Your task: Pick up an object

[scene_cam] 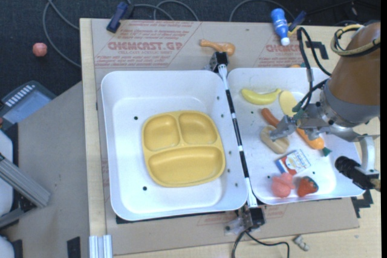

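1. Camera view: arm (354, 78) in from the right, hanging over the right bin's (260, 169) right half.
2. Gripper (295, 124) low over the middle of the right bin, amid the toy food. Opening: cannot tell, wrist and cables block it. Nothing visibly held.
3. Banana (261, 95) near the right bin's far wall, long axis roughly parallel to that wall, ends curling up toward it.
4. Yellow piece (287, 101) just beside the banana's right end, toward the right bin's centre.
5. Red-orange stick (270, 116) left of the right bin's centre, long axis diagonal, lower end pointing at the gripper.
6. Tan slice (275, 141) just nearer than the stick, lying flat, close below the gripper.
7. Carrot (312, 141) at the right bin's centre-right, long axis diagonal, partly under the gripper.
8. Small carton (294, 161) flat in the right bin's near half, tilted.
9. Pink lump (280, 186) and strawberry (306, 186) side by side at the right bin's near wall.
10. Left bin (121, 130) touching the right bin's left wall, holding a yellow divided plate (181, 148).
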You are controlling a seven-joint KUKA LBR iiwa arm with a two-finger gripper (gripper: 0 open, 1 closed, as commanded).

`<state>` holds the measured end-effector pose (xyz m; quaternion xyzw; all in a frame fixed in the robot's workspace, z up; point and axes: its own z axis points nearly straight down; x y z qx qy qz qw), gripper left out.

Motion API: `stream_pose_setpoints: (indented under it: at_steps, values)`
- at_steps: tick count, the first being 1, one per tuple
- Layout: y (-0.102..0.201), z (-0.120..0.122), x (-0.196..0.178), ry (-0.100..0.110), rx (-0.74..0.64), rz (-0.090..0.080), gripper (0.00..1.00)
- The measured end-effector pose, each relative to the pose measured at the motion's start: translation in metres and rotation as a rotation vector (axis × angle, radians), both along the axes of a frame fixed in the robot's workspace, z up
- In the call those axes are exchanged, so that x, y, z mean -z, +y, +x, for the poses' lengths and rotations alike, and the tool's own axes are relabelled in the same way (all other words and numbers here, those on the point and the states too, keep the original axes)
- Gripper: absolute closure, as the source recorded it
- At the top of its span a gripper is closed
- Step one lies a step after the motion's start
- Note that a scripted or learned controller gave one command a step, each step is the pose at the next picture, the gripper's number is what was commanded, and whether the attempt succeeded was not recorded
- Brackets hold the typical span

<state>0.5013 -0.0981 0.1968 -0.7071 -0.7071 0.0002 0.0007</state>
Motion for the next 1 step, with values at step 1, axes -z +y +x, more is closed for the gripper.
stream_pose_setpoints:
  at_steps: [1]
  values:
    - [0.0037,0.0374,0.1124,-0.002,0.0,-0.001,0.0]
